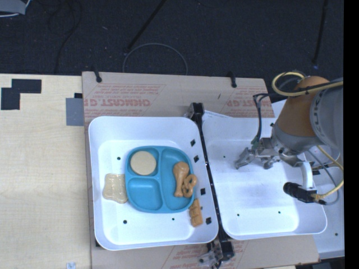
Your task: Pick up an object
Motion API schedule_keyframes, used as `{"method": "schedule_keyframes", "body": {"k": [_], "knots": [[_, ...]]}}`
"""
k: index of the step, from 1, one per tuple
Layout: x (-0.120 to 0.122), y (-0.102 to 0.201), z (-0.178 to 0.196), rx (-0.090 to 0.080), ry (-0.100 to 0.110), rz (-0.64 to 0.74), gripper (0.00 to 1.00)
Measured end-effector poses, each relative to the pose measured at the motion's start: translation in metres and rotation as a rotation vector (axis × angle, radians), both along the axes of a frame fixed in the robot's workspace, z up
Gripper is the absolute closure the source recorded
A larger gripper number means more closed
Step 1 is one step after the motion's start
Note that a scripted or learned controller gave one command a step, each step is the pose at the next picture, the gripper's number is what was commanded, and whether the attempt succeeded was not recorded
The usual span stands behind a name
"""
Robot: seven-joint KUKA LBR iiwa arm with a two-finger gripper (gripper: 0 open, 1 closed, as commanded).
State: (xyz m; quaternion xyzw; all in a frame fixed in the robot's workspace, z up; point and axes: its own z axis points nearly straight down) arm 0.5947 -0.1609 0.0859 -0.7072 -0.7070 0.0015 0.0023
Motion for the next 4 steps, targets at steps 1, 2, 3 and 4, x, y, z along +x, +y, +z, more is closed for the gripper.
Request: {"method": "schedule_keyframes", "body": {"k": [1, 2, 3, 4], "knots": [[0.001, -0.001, 0.012, -0.001, -0.002, -0.002, 1.00], [0.004, -0.005, 0.055, -0.001, -0.006, -0.001, 1.00], [-0.003, 0.001, 0.103, -0.001, -0.006, 0.001, 1.00], [-0.003, 0.000, 0.117, -0.001, -0.005, 0.001, 1.00]]}}
